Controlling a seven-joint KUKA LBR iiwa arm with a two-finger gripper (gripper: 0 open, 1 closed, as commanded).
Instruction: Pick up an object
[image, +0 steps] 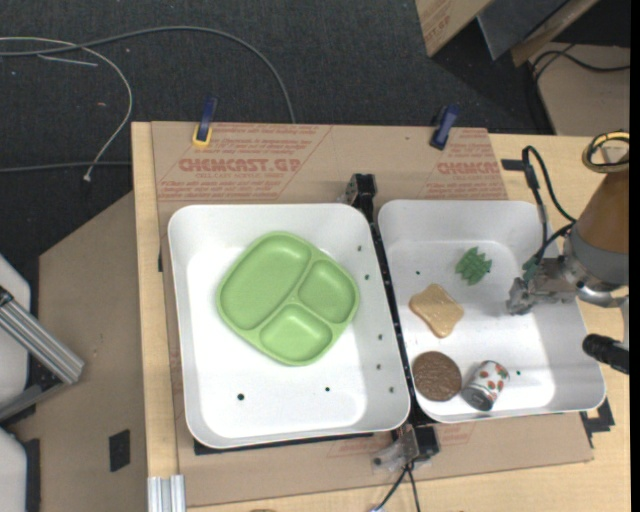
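A cardboard-topped bench (300, 150) stands on dark carpet, with two blue clamps at its far edge and loose cables trailing over the floor. Two shallow white bins sit side by side on it. The left bin (200, 300) holds a light green divided plate (288, 297) with three compartments, lying flat and turned at an angle. In the right bin (560, 370) lie four small things: a green, leafy-looking toy (473, 265) near the middle, a tan bread-shaped piece (437, 310) just below it, a round brown disc (437, 375) at the near edge, and beside the disc a small white cup with red spots (486, 384) tipped on its side. The gripper (522, 298) hangs low over the right side of that bin, apart from the green toy. How its jaws stand cannot be told; nothing shows between them.
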